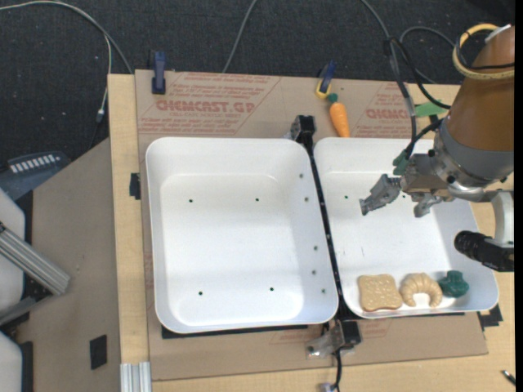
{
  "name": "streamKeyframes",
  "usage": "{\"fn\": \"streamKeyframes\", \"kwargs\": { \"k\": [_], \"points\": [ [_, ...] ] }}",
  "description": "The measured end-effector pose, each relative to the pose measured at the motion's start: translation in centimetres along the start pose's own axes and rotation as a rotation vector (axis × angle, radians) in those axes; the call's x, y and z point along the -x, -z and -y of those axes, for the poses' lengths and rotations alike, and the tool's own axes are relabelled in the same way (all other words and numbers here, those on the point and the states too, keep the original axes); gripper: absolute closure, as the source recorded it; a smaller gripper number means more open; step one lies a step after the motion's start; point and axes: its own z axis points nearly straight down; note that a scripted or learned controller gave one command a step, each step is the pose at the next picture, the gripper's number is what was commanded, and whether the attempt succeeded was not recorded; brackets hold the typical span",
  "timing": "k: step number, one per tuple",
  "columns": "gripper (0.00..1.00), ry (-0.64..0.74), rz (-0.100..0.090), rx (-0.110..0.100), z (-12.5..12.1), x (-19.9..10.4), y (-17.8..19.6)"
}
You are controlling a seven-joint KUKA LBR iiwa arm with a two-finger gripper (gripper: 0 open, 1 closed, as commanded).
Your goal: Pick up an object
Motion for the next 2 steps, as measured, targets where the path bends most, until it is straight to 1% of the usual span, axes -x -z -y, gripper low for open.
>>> {"fn": "streamKeyframes", "kwargs": {
  "k": [1,2],
  "points": [
    [0.0,-0.003,0.0,-0.005,0.9,3.6,-9.2],
    [0.0,0.003,-0.001,0.002,-0.5,-0.7,-7.1]
  ]
}}
